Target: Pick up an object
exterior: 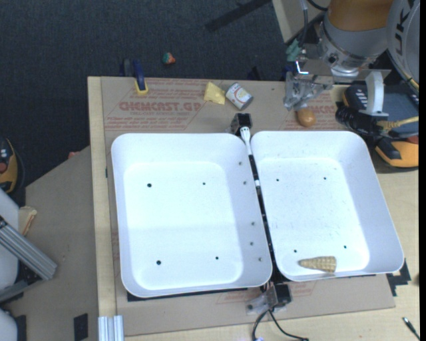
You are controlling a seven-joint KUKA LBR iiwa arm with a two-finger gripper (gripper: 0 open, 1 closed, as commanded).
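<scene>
Cone-shaped tan object (318, 264) lying at near edge of right bin (373, 200). Gripper (299, 96) hovering beyond right bin's far rim, above brown bench board (166, 106); jaw state indeterminate. Dark carpet (66, 40) beyond bench.

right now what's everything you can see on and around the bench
bins: two, white, side by side on the bench
cone-shaped object: one, tan, lying at the near edge of the right bin
round object: one, orange-brown, on the board behind the right bin
wedge: one, yellow, on the board behind the left bin
small box: one, white and grey, beside the wedge
clamp: one, blue and yellow, at the board's far left edge
small object: one, green and orange, on the dark floor beyond the board
arm: one, grey with an orange band, top right
hand: one, metal, above the round object
</scene>
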